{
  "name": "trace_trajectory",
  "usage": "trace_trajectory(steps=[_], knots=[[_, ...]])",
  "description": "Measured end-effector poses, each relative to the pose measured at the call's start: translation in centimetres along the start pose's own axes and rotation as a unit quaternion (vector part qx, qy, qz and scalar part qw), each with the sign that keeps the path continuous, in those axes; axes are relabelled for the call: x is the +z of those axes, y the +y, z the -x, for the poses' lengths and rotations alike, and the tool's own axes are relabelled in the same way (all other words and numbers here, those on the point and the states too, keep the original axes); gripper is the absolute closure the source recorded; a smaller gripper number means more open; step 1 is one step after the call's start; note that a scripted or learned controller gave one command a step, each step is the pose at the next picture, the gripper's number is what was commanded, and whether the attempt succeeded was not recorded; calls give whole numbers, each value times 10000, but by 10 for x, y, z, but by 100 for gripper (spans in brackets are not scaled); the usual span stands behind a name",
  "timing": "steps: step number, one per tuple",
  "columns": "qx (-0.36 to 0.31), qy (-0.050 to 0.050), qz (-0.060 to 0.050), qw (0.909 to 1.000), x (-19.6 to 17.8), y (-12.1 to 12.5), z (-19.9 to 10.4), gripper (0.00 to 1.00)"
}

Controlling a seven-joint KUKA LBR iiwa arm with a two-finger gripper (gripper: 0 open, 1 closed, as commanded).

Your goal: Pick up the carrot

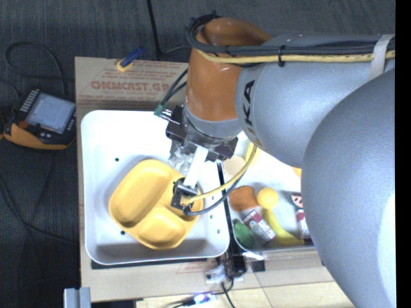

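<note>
the pincer (183, 156) hangs low over the left bin (96, 146), right above the upper edge of a big yellow moulded thing (144, 204) that takes up most of that bin's floor; whether the pincer is apart or together cannot be told, because the wrist and its fittings cover it; nothing can be seen in its grip; the carrot (243, 197), as best i can judge, is the rounded orange piece in the right bin (273, 170), just across the dividing wall, with only its thick end showing; it lies crowded among a small yellow ball (267, 197), a banana (280, 231), a little bottle (254, 222) and something green (243, 237); the main risk is that the pincer closes where it is now and takes the yellow thing, or only scrapes it, since it is over the wrong bin; a second risk comes with the crossing: a low sideways move could catch the wall between the bins or drag the yellow thing along; once over the carrot, the tight clutter could make the pincer nip the ball or bottle instead, or push the carrot under its neighbours; its rounded surface may also slip out of a shallow pinch.
</note>
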State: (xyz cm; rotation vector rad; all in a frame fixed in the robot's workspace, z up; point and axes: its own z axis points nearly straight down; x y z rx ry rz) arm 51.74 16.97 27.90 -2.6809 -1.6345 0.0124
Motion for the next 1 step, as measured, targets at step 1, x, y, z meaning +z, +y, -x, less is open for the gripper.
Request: trace_trajectory(steps=[1], knots=[[-2,-10,-11,10000,-9,0,0,100]])
